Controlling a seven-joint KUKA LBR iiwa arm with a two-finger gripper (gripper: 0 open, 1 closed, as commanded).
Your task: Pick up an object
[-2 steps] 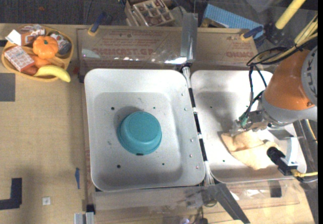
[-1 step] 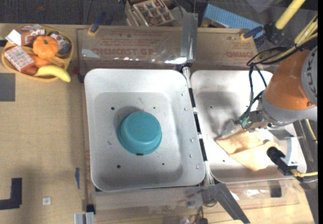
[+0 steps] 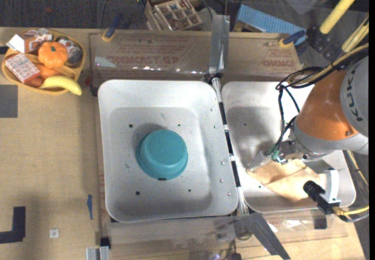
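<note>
Far left on the bench: bowl of toy food [image 3: 42,61], well clear. Left bin [image 3: 117,106] held a teal bowl [image 3: 163,153], upside down, near centre, open floor all round it. Right bin [image 3: 246,106]: arm [image 3: 328,115] was low over its front half, gripper [image 3: 280,156] well apart from the bowl, across the bin walls. Gripper was just above a tan flat piece [image 3: 281,177]; finger state: cannot tell.

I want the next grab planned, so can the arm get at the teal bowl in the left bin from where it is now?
Probably yes. The teal bowl sits upside down, alone in the left bin, nothing above it. The arm hangs over the right bin and must cross the divider.
</note>
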